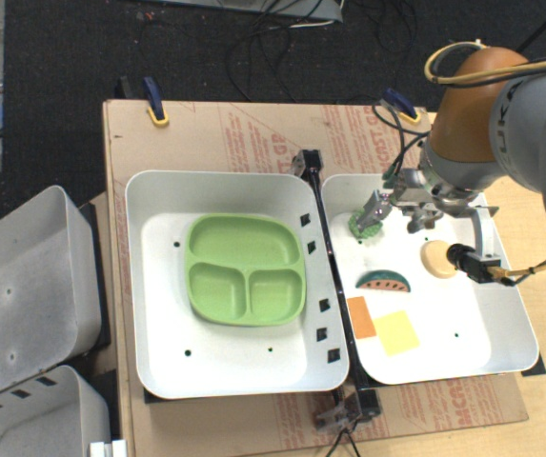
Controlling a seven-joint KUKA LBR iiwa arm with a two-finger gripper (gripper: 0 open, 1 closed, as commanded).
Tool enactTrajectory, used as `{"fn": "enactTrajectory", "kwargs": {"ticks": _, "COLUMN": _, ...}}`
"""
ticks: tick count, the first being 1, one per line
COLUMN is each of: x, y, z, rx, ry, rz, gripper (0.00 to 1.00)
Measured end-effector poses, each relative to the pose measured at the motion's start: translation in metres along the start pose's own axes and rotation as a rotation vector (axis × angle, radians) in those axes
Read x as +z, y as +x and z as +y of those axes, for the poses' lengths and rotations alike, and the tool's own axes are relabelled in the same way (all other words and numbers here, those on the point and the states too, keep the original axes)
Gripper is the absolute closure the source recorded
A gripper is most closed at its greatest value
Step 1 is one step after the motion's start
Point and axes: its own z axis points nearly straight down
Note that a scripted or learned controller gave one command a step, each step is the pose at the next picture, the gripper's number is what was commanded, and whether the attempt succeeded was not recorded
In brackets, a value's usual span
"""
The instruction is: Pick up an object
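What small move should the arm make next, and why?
Probably lower straight down onto the green object. The gripper sits over it near the right bin's upper left corner, nearer than the watermelon slice or the tan round piece.

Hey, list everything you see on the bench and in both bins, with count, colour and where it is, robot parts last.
Divided plate: one, light green, three compartments, middle of the left bin.
Watermelon slice toy: one, red with green rind, centre of the right bin.
Orange card: one, orange, near the right bin's left wall.
Yellow square: one, yellow, beside the orange card, front of the right bin.
Round piece: one, beige, right part of the right bin.
Green object: one, green, at the back left of the right bin, below the gripper; kind unclear.
Clamps: two, blue and yellow, back edge of the board.
Arm: one, grey with orange band, over the right bin.
Gripper: one, grey.
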Motion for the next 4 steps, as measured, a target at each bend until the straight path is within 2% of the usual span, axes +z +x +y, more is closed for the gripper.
{"fn": "enactTrajectory", "kwargs": {"ticks": 1, "x": 0.049, "y": 0.007, "z": 0.006, "rx": -0.004, "ry": 0.000, "rz": 0.000, "gripper": 0.00}}
{"fn": "enactTrajectory", "kwargs": {"ticks": 2, "x": 0.071, "y": 0.007, "z": 0.006, "rx": -0.001, "ry": -0.003, "rz": 0.000, "gripper": 0.00}}
{"fn": "enactTrajectory", "kwargs": {"ticks": 3, "x": 0.059, "y": 0.007, "z": 0.007, "rx": 0.000, "ry": -0.008, "rz": -0.001, "gripper": 1.00}}
{"fn": "enactTrajectory", "kwargs": {"ticks": 4, "x": 0.011, "y": 0.003, "z": 0.000, "rx": 0.001, "ry": -0.012, "rz": -0.002, "gripper": 1.00}}
